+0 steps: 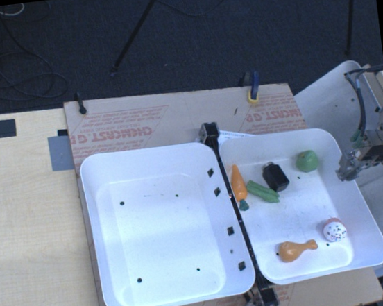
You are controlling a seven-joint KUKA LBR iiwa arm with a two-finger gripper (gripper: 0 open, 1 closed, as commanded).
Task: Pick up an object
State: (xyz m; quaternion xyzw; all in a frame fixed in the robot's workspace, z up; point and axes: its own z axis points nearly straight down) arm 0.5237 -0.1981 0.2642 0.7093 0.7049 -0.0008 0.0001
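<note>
Carrot (238,182) lies against the divider in the right bin (361,249) — it looks like light, stiff, smooth plastic, so I would take it across its thick middle. Beside it lie a green pod (262,191) and a black block (275,176). My gripper (350,165) waits outside the bin's right rim, well apart from the carrot; how it stands I cannot tell.

Six things lie in the right bin (355,197): an orange carrot (238,182) along its left wall, a green pod (262,192) just beside it, a black block (275,176), a green ball (307,161) near the far right corner, an orange gourd (296,249) and a white speckled ball (334,230) near the front edge.
</note>
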